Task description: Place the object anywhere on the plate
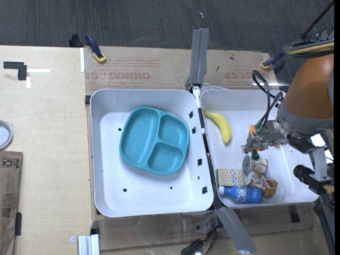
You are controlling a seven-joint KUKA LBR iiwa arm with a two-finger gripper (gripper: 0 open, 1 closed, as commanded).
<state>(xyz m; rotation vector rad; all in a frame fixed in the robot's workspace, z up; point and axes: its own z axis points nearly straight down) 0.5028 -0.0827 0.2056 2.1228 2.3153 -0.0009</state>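
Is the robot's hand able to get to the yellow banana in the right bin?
Probably yes. The hand hangs in the same white right bin as the yellow banana, just beside it, and bare bin floor lies between them.

One fixed camera above the bench [42, 116], looking down aslant — both white bins [101, 158] in frame

Premises: a robotics laboratory. Evidence: two white bins [101, 158] fixed side by side on a cardboard-covered desk [42, 116], spring clamps [94, 48] at 11 and 1 o'clock, black tape markers at 10 o'clock, an industrial arm [313, 89] at 3 o'clock.
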